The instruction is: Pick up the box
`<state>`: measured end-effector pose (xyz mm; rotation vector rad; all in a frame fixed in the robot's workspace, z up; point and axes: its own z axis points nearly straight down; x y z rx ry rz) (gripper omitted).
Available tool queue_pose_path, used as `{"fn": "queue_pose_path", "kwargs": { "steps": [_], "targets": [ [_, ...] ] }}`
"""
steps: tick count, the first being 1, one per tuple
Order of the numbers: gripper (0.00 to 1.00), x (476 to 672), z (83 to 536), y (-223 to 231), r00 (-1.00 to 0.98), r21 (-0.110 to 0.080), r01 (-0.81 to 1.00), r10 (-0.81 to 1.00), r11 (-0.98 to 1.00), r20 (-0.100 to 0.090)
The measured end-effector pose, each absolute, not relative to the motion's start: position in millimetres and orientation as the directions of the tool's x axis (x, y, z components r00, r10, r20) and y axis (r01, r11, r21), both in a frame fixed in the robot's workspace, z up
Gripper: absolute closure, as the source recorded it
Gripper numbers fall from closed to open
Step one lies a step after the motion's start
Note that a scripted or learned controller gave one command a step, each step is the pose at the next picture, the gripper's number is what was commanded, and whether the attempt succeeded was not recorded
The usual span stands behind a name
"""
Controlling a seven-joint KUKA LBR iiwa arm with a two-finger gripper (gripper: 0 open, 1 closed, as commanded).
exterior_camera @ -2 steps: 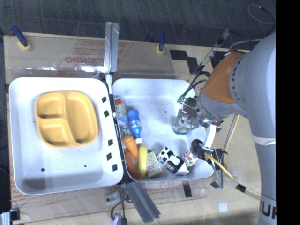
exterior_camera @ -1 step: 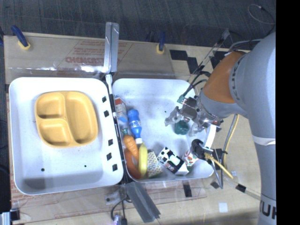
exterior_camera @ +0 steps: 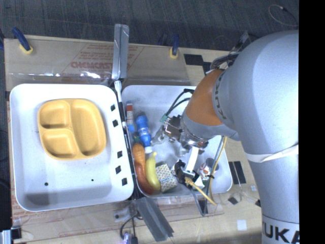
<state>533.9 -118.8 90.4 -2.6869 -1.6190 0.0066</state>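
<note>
we see 2 white bins side by side; the left bin [exterior_camera: 20, 136] carries a yellow divided tray [exterior_camera: 72, 127], and the right bin [exterior_camera: 152, 93] carries the clutter we must work in; the grey arm [exterior_camera: 264, 100] reaches in from the right and hangs low over that bin. the gripper [exterior_camera: 190, 169] sits at the near right part of the bin, just right of the box [exterior_camera: 166, 177]; we cannot tell how it is set, since its tip is lost among dark parts and yellow cable, and nothing is plainly held in it.

the box, small and patterned, lies at the near edge of the right bin, touching or nearly touching the banana [exterior_camera: 151, 171] on its left; an orange vegetable, perhaps a carrot [exterior_camera: 138, 159], lies beside the banana, and a blue bottle [exterior_camera: 142, 129] stands farther back.

we judge the pick not yet made; to do it well, we would centre the tool over the box, turn the wrist so the grip closes across its narrower faces, and keep clear of the banana and the near wall; we would descend straight, close firmly, then lift slowly to confirm the box comes up.
</note>
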Motion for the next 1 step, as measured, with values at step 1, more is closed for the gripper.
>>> {"fn": "queue_pose_path", "kwargs": {
  "steps": [1],
  "targets": [
    [0.0,570.0,91.6,-93.7,0.511,-0.002,0.86,0.86,-0.511,-0.002]
  ]
}}
